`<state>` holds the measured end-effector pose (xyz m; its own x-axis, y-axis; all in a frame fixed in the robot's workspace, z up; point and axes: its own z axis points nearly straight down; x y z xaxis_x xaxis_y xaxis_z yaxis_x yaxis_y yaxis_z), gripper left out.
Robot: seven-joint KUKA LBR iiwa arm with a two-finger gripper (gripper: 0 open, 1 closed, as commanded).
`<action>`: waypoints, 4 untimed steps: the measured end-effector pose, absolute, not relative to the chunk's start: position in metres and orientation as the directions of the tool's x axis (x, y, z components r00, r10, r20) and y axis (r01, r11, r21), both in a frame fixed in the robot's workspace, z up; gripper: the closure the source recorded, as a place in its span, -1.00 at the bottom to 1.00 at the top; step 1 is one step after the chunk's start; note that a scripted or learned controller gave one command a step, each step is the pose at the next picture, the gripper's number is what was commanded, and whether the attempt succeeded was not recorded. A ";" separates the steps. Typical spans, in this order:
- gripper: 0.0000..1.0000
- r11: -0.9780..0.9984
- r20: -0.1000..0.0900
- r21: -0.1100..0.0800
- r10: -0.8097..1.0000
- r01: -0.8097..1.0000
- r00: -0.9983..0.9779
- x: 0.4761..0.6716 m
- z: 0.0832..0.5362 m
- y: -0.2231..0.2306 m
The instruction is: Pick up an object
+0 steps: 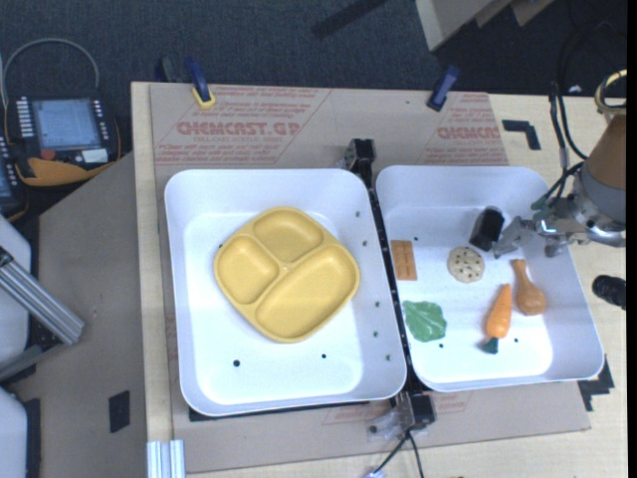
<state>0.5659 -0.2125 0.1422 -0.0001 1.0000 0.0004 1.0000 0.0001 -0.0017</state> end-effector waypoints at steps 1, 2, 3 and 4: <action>-1.00 0.000 0.001 -0.003 1.000 1.000 0.000 0.566 0.090 -0.212; 1.00 0.000 -0.002 0.003 1.000 1.000 0.000 0.567 0.103 -0.213; 1.00 0.001 -0.002 0.006 1.000 1.000 -0.001 0.570 0.150 -0.205; 1.00 0.002 -0.003 0.007 1.000 1.000 -0.002 0.575 0.194 -0.204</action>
<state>0.5750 -0.2038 0.1943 -0.0018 1.0000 -0.0032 1.0000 0.0019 0.0068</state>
